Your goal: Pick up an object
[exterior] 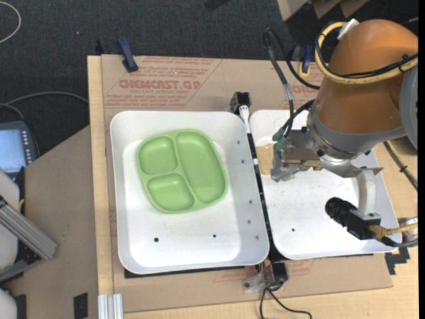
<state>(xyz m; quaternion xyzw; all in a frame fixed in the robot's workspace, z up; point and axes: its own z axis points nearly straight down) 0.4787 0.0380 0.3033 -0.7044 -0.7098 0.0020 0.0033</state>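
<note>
Seemingly mid-reach, the tool, grip state unclear, hangs low in the right bin; next it must close on something.

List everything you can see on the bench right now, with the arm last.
bins: 2, white, side by side on the bench
plate: 1, green, three compartments, lying in the left bin
tan thing: 1, tan, at the right bin's left edge, beside the gripper; too hidden to identify
clamp: 1, blue, on the bench's far edge, left
board: 1, brown with red print, under both bins
arm: 1, grey with orange band, reaching in from the right over the right bin
gripper: 1, grey, low over the right bin's left side
</note>
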